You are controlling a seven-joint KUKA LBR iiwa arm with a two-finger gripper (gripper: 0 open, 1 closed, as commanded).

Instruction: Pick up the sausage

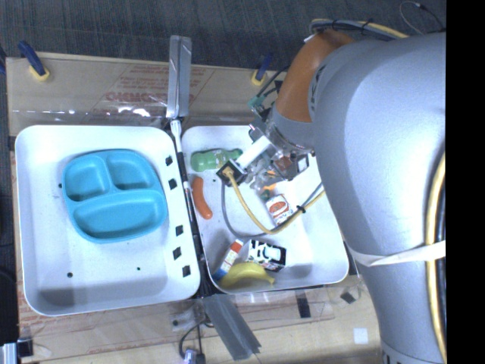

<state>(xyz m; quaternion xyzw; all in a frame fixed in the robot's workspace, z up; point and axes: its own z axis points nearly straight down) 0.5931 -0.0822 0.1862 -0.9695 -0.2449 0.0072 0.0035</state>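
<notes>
A: Checking the right bin (322,237) for you: the sausage (201,199) lies near its left wall, just below the green bottle (212,159).

B: Gripper?

A: Your gripper (229,174) hangs just right of the sausage, not touching it. Open or closed, you can't tell from this angle.

B: Other stuff?

A: Banana (244,276) at the front edge, blue divided plate (114,194) in the left bin (45,279).

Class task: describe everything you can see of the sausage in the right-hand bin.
The sausage is a small orange-red link, smooth and glossy like a plastic toy, with rounded ends. It lies flat and nearly lengthwise along the left wall of the right bin, just below a green bottle. Nothing grips it; the tool hangs to its upper right, apart from it.
</notes>
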